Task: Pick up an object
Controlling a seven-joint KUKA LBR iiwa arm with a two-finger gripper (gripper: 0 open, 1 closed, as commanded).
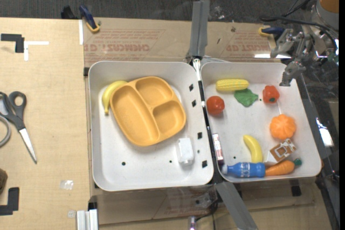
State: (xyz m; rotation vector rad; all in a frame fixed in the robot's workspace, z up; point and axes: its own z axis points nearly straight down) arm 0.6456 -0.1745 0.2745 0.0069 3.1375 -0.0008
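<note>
My gripper (289, 68) hangs over the far right corner of the right bin (253, 69), above its back rim and apart from everything in it. Closest to it is a small red pepper (270, 94), just below and to its left. The same bin holds a corn cob (232, 84), a green leaf (246, 97), a red tomato (215, 105), an orange (283, 127), a small banana (253, 148), a brown patterned block (283, 149), a carrot (280, 168) and a blue bottle (245, 170).
The left bin (102, 169) carries a yellow divided plate (148, 110), a banana (110, 95) at the plate's left edge and a white block (185, 151). Scissors (19, 121) lie on the bench at far left. Cables and arm parts crowd the right side.
</note>
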